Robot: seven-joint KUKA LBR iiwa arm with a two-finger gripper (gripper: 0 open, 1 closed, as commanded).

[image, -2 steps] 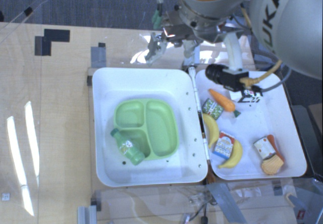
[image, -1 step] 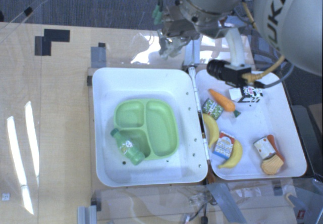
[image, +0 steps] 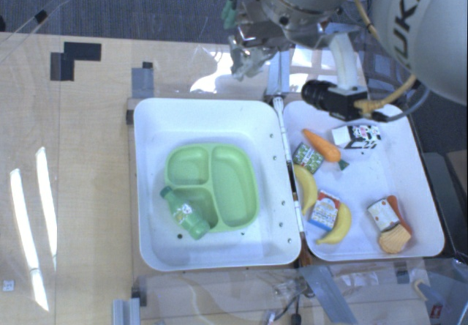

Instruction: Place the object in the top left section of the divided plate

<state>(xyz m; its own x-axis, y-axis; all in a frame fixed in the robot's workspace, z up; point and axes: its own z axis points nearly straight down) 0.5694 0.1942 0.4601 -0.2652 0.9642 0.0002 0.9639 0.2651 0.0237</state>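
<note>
A light green divided plate (image: 234,186) lies in the left white bin (image: 150,140). Its top left section (image: 186,165) holds nothing. A small green bottle (image: 185,213) lies on its side across the plate's lower left section and rim. My gripper (image: 246,61) hangs high over the far edge of the bins, near the divider between them and well apart from the plate and bottle. Nothing shows in its grasp.
The right bin (image: 417,192) holds a carrot (image: 322,144), a cow-patterned carton (image: 358,135), a small green carton (image: 308,157), two bananas (image: 306,188), a juice box (image: 324,211) and a cookie (image: 395,241). A black cylinder (image: 329,96) on the arm overhangs that bin's far edge.
</note>
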